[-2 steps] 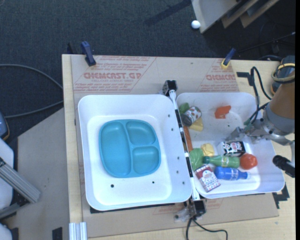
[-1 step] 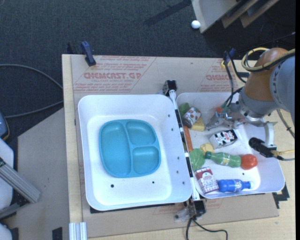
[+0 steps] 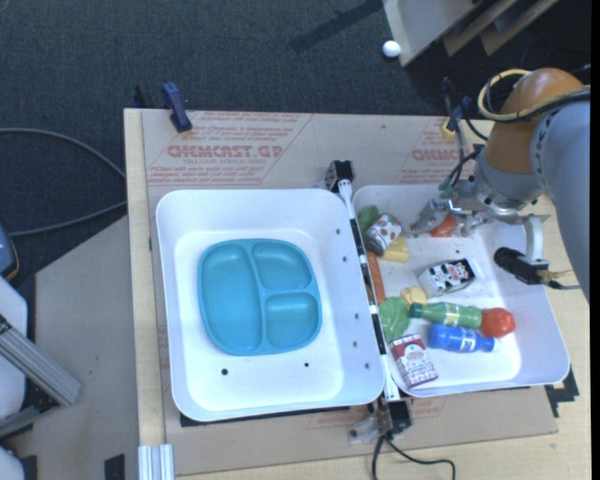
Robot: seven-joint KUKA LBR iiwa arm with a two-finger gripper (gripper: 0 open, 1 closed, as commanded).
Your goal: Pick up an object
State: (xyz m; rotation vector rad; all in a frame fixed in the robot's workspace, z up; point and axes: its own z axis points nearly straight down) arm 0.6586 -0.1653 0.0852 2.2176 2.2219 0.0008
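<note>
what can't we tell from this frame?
- End effector, camera view: too small and hidden under the wrist; open or shut unclear.
- Orange item at its tip: blurred; held or just lying there, unclear.
- Carton: label too small to read.
- Arm: cut off by right edge.

Dark carpeted floor point(image 3: 75, 56) spreads around the setup, deep blue-grey and speckled. A thin grey cable point(image 3: 66, 141) curves across it on the left. The desk point(image 3: 272, 145) sits in the middle, topped with a pale brown board printed with red lettering, and a blue clamp point(image 3: 175, 106) grips its far left corner. Lower left, a silver metal rail point(image 3: 37, 361) angles across the floor. Up top right, pale boards point(image 3: 441, 23) jut in. Lighting is even and soft.
</note>
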